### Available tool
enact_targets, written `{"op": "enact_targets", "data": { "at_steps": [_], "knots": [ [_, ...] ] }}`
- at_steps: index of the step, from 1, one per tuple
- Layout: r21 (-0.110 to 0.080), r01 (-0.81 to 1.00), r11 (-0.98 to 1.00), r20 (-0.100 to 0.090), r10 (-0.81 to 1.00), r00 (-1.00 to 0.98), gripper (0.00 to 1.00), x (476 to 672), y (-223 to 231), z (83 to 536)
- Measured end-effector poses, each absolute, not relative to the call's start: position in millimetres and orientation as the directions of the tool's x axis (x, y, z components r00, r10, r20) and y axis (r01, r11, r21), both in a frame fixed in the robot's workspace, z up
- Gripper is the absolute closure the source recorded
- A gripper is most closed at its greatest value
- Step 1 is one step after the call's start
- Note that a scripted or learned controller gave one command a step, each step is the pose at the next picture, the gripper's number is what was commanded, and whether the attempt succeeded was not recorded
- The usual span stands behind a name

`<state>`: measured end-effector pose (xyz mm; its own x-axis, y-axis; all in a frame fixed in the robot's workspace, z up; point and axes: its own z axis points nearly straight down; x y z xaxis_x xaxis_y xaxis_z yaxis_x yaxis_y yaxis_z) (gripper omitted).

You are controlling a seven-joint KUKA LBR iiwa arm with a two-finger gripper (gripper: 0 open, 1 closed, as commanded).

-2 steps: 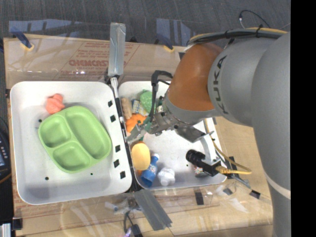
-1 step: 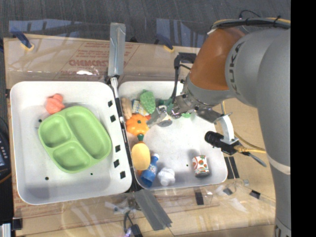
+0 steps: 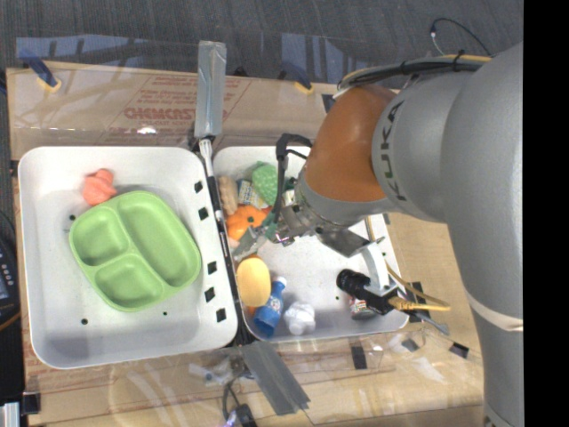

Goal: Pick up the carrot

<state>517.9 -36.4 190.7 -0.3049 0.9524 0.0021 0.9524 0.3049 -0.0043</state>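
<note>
The end effector [image 3: 269, 229] sits low inside the shallow white bin [image 3: 322, 269] on the arm's side of the bench [image 3: 427, 367], close to the wall this bin shares with its neighbour. The wrist above hides too much of it to tell whether it is open or closed, and nothing is seen gripped in it. It is probably placed there because the orange carrot with a green top [image 3: 242, 222] lies just beside it, tight against that shared wall about midway along. The wall looks awkward for a grasp, since it leaves little room on the carrot's outer side.

The carrot is also crowded. A tan, stubby object [image 3: 229, 191] and a crumpled green piece [image 3: 264, 181] lie toward the bin's far corner. A smooth yellow oval object [image 3: 253, 280] lies just on the carrot's near side. Past it, in the near corner, are a blue and white item [image 3: 271, 308] and a small white lump [image 3: 300, 317]. The clutter along the wall probably explains why the grey arm with its orange band [image 3: 356, 149] leans across the bare middle of the bin and approaches from the open side.

The second white bin [image 3: 36, 238] holds a light green divided plastic plate [image 3: 133, 249]. A coral-pink toy [image 3: 100, 186] sits by that plate's far edge, well apart from the work.
</note>
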Motion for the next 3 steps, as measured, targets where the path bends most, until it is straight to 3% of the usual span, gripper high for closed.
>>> {"op": "enact_targets", "data": {
  "at_steps": [1, 2, 3],
  "knots": [
    [-0.004, 0.959, 0.282, 0.001, 0.959, -0.282, 0.0, 568.0, -100.4, 155.7],
    [0.0, 0.887, 0.462, 0.013, 0.887, -0.462, 0.0, 621.3, -117.6, 104.0],
    [0.015, 0.755, 0.655, -0.022, 0.755, -0.655, 0.0, 619.2, -102.8, 105.9]
  ]
}}
